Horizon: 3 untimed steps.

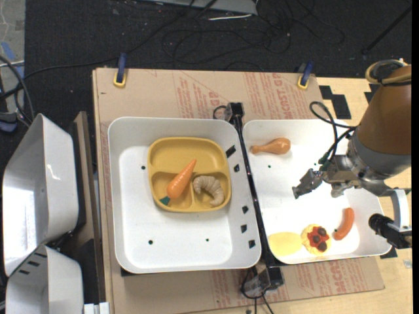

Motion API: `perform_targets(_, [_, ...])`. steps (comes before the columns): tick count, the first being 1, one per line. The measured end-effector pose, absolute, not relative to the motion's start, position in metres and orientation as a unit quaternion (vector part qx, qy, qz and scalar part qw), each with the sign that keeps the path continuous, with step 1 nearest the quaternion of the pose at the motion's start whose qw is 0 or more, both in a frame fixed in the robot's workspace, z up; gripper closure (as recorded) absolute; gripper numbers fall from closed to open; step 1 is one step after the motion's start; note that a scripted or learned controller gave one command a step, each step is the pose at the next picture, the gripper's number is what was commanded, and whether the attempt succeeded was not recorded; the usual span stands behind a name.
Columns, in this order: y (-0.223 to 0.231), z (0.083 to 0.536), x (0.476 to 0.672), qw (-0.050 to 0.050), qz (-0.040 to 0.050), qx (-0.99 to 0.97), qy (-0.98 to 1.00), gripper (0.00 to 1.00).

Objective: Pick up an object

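- The sausage (344, 223) lies in the right bin (288, 175), near its lower right corner, just beside a small pizza slice (316, 237).
- The tool (308, 187) hovers above bare bin floor, holding nothing; how far it is open cannot be told.
- Risk, likely: a descent here grabs nothing, or nudges the pizza slice.
- A drumstick (273, 147) lies farther up; a carrot (181, 178) and shrimp (209, 189) sit in the yellow tray (163, 152), left bin.

Yellow plate (160, 159), orange carrot (182, 178), perhaps tan shrimp (209, 188).
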<state>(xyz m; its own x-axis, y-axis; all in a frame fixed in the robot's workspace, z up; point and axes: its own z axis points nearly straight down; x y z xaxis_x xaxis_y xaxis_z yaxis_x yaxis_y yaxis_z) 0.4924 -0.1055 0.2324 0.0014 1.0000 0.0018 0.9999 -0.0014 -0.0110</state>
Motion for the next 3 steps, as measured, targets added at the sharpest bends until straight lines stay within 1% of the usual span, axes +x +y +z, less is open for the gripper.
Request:
perform_targets(1, [-0.106,0.237,0.495,0.000,0.0001,-0.707,-0.707,0.00])
perform_targets(3, [-0.118,0.143,0.498,0.003,0.0018,-0.708,-0.706,0.00])
